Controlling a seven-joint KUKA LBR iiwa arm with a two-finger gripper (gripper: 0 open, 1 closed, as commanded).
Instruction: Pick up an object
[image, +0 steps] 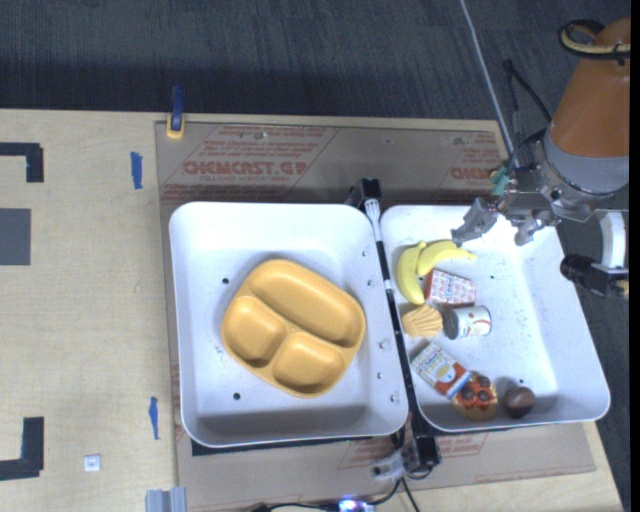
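The right bin (560, 330) holds several small objects along its left side: a yellow banana (422, 263), a red and white carton (452, 289), a small jar lying on its side (468, 322) and a yellow ridged piece (423, 321). Nearer the front lie a red and white packet (437, 365), an orange-red item (476, 395) and a brown ball (518, 401). My gripper (497, 230) hangs over the bin's far edge, up and to the right of the banana. It is open, with its two fingers spread and nothing between them.
A large yellow divided tray (292, 326) lies in the left bin (200, 250). A raised rim with a black clip (369, 190) separates the two bins. The arm's orange band (595, 100) is at the upper right. Bare white floor shows on the right bin's right side.
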